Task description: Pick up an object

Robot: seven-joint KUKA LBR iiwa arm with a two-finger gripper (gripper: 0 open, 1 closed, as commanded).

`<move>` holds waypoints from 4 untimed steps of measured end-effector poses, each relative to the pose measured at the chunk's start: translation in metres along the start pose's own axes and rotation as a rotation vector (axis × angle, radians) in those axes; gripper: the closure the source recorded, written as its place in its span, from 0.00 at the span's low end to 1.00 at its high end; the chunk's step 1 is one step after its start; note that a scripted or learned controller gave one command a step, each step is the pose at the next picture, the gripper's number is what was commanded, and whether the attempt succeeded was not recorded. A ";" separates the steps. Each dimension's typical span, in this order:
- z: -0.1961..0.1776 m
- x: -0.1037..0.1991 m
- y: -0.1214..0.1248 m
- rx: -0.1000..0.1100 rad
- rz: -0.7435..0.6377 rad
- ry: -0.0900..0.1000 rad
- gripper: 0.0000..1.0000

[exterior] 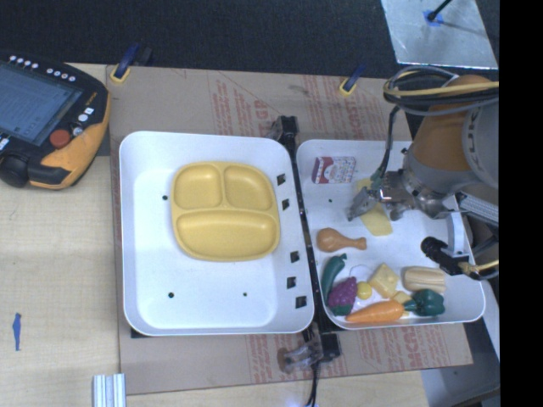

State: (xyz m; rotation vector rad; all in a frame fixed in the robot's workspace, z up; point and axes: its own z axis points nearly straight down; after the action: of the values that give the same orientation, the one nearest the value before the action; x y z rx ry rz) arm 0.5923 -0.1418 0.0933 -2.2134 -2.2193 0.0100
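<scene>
Plainly, past the carrot [375,314] and drumstick [339,242] in the right bin [333,207], the yellow wedge [378,222] lies mid-bin, likely light, stiff, slick plastic best pinched across its flat sides, the gripper [376,206] just beyond, jaws spread.

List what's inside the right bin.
Right bin holds a small carton, pale yellow wedge, drumstick, carrot, grapes and other toy food. The gripper and arm cover part of its right side.

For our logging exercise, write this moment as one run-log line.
arm: over right bin | gripper: above yellow piece, nothing seen held | chicken leg: lying nearby | yellow plate: left bin
</scene>
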 end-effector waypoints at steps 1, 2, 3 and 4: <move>0.002 0.042 -0.023 -0.002 -0.004 0.001 0.00; 0.000 0.030 0.025 -0.012 -0.003 -0.002 0.00; 0.000 0.010 0.066 -0.012 -0.004 -0.003 0.00; 0.002 0.017 -0.007 0.000 0.000 0.000 0.00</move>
State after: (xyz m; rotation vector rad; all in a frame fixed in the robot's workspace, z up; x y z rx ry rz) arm 0.5857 -0.1249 0.0915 -2.2129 -2.2192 0.0099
